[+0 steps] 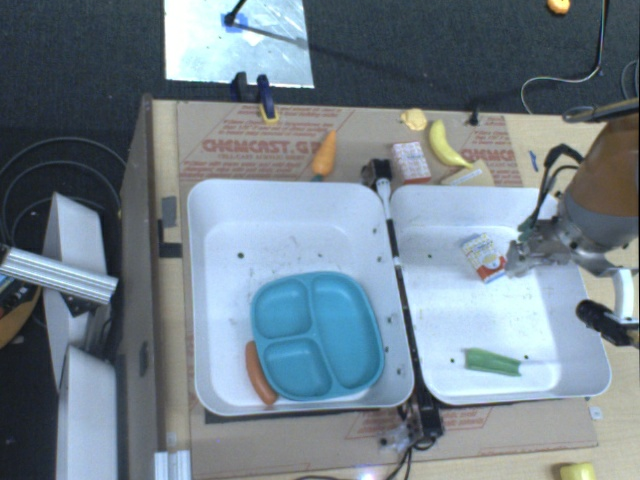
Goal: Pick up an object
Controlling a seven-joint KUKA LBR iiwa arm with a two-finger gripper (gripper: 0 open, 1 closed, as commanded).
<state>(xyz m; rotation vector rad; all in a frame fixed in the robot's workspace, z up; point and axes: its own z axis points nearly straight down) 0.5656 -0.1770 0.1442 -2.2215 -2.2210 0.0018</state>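
- Small white carton with red and blue print point(482, 256) lies tilted on the floor of the right white bin point(560, 380), in its upper middle part.
- Two-finger gripper point(520, 255) sits just to the right of that carton, its dark metal tip touching or almost touching the carton's right edge; which of the two cannot be told from this slant.
- Whether the gripper is released, clenched or grasping cannot be told at this size. The carton is not seen between its parts, only beside them.
- Grey arm with an orange band point(610, 183) comes in from the right over the bin's right rim, and a black part of the wrist point(603, 320) hangs lower at the right edge.
- Flat green pod-shaped piece point(492, 362) lies near the front of the same bin, well apart from the gripper.
- Left white bin point(215, 223) bears a blue three-compartment plastic tray point(316, 334) with an orange sausage-shaped toy point(260, 373) lying just beside the tray's left front corner.
- Behind the bins on the cardboard-covered bench point(260, 148) lie an orange carrot toy point(323, 154), a small pink and white box point(410, 161) and a yellow banana toy point(442, 143).
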